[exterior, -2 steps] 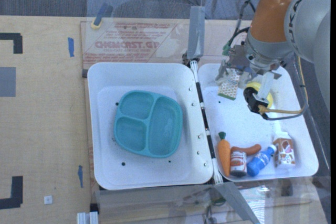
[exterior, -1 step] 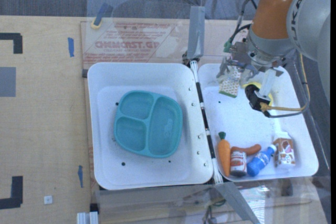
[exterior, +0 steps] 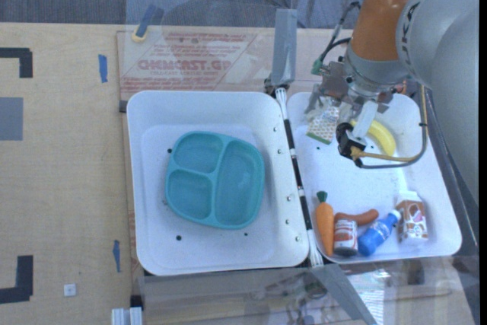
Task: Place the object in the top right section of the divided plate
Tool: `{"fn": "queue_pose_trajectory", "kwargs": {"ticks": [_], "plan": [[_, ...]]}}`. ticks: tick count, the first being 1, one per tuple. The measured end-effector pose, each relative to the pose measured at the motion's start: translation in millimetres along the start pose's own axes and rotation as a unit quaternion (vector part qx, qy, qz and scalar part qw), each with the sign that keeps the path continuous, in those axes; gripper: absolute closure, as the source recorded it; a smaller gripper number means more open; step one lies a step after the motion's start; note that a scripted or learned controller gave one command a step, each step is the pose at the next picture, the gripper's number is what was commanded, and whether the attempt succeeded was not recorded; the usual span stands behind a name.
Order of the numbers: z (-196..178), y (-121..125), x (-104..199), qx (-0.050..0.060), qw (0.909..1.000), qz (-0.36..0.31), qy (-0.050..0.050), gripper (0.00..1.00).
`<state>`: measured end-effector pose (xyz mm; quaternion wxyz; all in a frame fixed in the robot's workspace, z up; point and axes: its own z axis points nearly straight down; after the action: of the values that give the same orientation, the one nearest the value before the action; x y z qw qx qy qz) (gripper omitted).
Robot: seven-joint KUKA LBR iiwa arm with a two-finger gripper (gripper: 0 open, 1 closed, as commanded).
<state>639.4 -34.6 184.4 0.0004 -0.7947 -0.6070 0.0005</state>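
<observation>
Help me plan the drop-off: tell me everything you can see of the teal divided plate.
The divided plate is teal and looks like smooth, slightly glossy plastic. Its outline is a rounded square with a raised rim. Raised ridges split it into three sections: two smaller ones on the image's left side and one longer one on the right. It lies flat, turned a little askew, near the middle of the left bin. Only the bin's floor touches it.

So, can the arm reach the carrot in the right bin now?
Probably yes: the carrot lies uncovered in the right bin, though the can beside it may crowd a grasp.
</observation>
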Motion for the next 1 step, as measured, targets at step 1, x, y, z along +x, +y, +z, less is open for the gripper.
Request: {"fn": "queue_pose_trajectory", "kwargs": {"ticks": [1], "plan": [[-23.4,10.9,64.0,-0.001,0.9990,0.045,0.000,1.00]]}}
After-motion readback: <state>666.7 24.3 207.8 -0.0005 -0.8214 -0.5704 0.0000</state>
